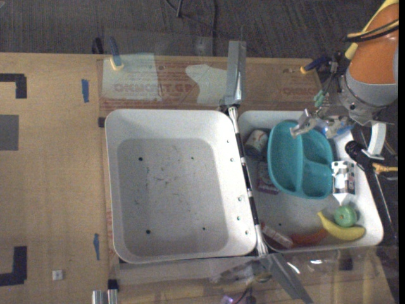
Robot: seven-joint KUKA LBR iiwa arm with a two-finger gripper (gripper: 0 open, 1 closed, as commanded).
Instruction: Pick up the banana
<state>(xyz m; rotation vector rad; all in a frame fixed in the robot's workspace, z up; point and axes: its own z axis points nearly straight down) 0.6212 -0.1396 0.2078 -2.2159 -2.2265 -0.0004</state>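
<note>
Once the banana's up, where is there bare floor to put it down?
The left bin has open floor wall to wall. The right bin is crowded: teal tray in the middle, can at its left, banana and green fruit in the near right corner, red item along the near wall. The gripper sits over the tray.

One fixed camera hangs above the worktop [50, 170] and looks down at a slant, far enough off to take in both white bins whole. The left bin [120, 132] sits near the middle of the frame, the right bin [373, 223] toward the right edge. A strip of dark floor [95, 11] runs along the top. The arm [376, 62] enters at the upper right.
</note>
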